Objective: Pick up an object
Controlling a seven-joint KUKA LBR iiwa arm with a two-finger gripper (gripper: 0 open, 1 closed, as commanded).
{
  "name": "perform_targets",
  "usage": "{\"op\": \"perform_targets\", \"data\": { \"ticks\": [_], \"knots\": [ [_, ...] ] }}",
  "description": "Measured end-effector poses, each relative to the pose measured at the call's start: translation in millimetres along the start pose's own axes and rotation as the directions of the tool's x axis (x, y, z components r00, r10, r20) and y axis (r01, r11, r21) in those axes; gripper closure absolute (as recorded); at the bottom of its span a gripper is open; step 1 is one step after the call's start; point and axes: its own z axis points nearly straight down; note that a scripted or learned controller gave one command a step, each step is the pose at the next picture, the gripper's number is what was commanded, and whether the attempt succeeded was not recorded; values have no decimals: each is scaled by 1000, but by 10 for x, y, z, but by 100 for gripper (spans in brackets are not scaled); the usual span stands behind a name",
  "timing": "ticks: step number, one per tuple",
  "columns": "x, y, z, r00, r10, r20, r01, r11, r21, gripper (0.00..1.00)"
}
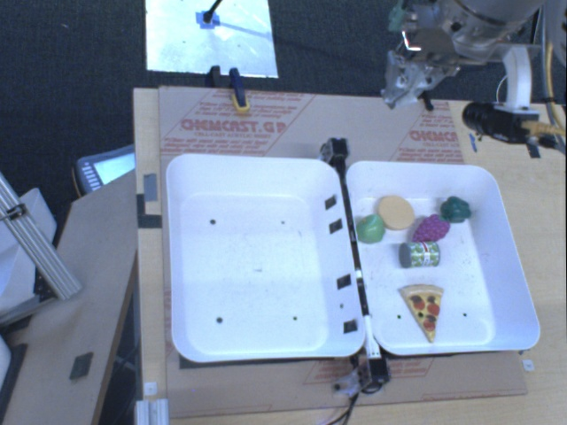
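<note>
The right bin holds several toy foods: a tan round cookie, a light green piece, a purple grape bunch, a dark green piece, a small grey and green can on its side, and a pizza slice. My gripper hangs high above the bench, beyond the back edge of the right bin, with nothing seen in it. It is well clear of all the objects.
The left bin stands beside the right one, joined by a black clip strip. A clamp sits at the bench's back edge, under a shiny plate. A grey rail lies at far left.
</note>
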Motion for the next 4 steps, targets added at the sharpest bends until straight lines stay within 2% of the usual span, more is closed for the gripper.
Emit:
{"op": "perform_targets", "data": {
  "ticks": [1,2,3,4],
  "knots": [
    [605,463,-700,1000,2,-1,-2,1000,-6,100],
    [1511,542,-712,1000,-1,-2,1,1000,3,100],
    [1815,548,-711,1000,4,-1,-4,1000,4,100],
    [1203,-409,-383,1000,15,1,-15,1000,11,100]
  ]
}}
